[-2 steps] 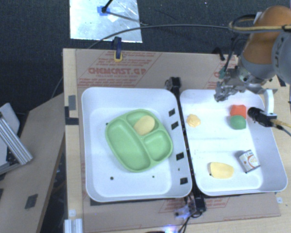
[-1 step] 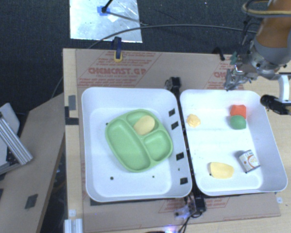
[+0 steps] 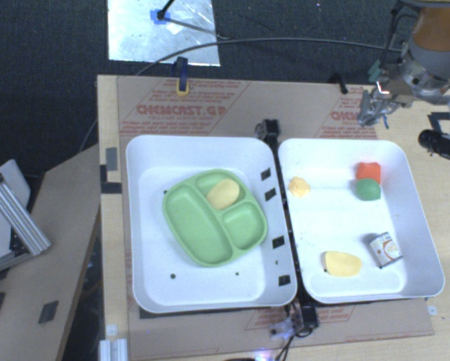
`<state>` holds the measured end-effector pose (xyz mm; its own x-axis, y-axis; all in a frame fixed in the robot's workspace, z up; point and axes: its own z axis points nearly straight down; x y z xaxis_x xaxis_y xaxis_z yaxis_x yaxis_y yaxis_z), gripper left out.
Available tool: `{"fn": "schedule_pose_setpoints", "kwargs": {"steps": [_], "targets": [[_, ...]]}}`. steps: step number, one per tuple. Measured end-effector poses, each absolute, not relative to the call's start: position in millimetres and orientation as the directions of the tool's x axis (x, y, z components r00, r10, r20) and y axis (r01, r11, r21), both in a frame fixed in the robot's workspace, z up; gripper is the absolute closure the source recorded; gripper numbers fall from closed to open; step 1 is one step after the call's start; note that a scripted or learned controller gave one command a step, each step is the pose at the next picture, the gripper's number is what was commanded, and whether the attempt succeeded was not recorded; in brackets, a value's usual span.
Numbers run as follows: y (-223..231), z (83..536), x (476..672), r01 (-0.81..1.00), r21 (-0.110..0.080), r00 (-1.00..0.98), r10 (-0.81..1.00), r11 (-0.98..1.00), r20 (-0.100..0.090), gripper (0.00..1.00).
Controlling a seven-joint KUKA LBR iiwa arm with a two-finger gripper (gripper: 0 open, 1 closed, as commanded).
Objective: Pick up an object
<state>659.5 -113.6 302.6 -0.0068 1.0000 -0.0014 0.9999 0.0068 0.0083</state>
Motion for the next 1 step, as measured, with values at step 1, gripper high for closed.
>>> {"fn": "schedule_pose_setpoints", "kwargs": {"steps": [1], "targets": [[-56.7,287.7,637.5,1.000,0.000,-0.010,1.000,0.010,0.002,1.00]]}}
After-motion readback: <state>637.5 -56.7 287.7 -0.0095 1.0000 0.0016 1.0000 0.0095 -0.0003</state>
